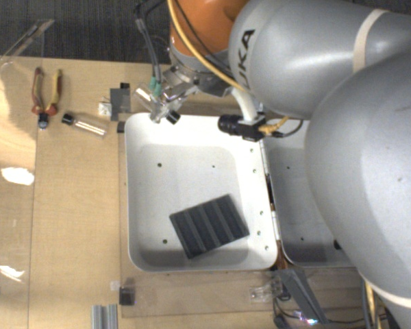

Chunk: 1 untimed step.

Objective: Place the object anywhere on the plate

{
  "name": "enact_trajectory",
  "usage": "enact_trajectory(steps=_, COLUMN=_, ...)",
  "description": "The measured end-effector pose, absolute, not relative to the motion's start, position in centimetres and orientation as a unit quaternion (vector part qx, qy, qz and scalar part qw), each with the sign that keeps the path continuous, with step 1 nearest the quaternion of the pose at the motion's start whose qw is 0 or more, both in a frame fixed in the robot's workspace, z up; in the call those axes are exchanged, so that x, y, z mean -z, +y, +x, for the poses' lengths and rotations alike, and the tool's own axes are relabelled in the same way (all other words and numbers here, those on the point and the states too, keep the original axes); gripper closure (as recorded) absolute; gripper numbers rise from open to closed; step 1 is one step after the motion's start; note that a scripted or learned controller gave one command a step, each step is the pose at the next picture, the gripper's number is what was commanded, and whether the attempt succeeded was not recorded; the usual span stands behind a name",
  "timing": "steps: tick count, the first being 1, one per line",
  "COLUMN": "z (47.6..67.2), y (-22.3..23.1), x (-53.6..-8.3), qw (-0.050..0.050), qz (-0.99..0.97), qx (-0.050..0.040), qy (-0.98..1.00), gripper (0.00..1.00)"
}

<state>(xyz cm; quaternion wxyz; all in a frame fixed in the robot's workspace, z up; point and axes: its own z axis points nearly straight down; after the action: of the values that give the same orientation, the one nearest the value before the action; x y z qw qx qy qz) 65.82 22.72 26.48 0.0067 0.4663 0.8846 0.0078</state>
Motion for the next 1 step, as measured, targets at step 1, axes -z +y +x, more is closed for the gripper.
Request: enact_trajectory(steps=1, z=65.92, y=22.78, x=-27.65, qw=0.008, qz=0.465, qx=-0.0096, qy=0.885, gripper=1.00)
